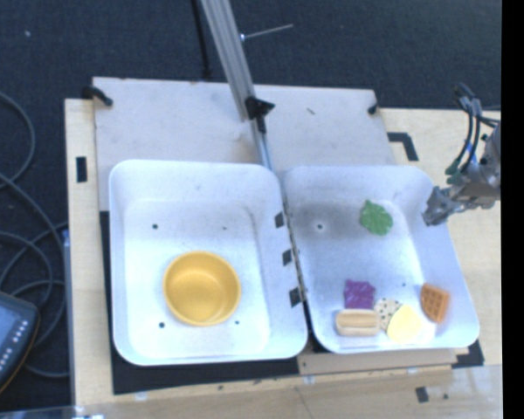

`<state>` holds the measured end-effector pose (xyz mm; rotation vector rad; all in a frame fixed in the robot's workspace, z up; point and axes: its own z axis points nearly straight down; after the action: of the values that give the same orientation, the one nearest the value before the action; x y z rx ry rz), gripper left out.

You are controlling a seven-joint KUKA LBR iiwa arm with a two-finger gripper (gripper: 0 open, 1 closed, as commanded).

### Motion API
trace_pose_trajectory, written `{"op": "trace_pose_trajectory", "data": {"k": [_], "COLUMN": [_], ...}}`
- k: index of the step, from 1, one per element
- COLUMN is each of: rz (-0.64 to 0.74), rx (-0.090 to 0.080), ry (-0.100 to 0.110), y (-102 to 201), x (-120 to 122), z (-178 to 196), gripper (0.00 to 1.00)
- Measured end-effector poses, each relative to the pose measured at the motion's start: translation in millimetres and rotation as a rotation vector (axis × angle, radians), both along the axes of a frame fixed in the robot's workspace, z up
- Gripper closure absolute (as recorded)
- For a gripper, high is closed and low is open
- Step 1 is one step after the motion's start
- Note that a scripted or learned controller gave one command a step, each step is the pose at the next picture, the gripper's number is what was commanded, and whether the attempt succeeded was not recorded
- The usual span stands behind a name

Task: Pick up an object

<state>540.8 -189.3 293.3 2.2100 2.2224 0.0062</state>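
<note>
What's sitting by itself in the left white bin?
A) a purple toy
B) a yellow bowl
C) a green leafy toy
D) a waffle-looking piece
B: the yellow bowl is the one item in the left bin, while the green, purple and waffle-like pieces all lie in the right bin.
</note>
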Motion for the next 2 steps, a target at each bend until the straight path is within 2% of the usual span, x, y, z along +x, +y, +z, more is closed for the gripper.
{"op": "trace_pose_trajectory", "data": {"k": [1,2], "rz": [0.0,0.001], "rx": [0.001,0.002], "ry": [0.006,0.007], "y": [44.9,99.4], "x": [11.6,10.6], "z": [-14.4,-24.6], "gripper": [1.0,1.0]}}
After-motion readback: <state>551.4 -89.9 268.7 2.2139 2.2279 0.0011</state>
